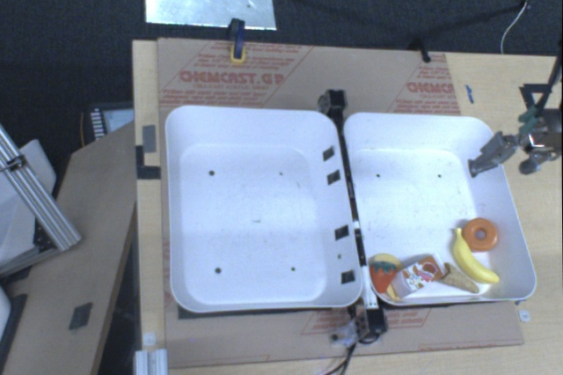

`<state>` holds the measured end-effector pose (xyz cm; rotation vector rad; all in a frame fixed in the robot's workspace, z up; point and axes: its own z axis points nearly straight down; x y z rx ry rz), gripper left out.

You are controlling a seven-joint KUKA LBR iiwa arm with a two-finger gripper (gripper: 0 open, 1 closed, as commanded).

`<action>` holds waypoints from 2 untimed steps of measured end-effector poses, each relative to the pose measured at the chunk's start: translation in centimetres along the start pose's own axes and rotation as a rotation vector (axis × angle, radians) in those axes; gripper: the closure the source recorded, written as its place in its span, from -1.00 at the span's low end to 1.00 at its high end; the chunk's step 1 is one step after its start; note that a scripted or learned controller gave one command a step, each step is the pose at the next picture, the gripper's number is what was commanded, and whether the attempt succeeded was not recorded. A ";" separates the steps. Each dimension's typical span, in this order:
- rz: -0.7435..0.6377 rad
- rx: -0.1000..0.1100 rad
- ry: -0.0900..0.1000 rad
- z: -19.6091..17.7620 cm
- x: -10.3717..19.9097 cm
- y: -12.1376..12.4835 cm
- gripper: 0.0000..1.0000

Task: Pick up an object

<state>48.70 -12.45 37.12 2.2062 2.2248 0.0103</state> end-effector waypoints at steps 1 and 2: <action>-0.002 -0.001 0.001 -7.7 5.6 0.2 -1.00; -0.002 -0.003 0.003 -16.9 12.0 0.3 -1.00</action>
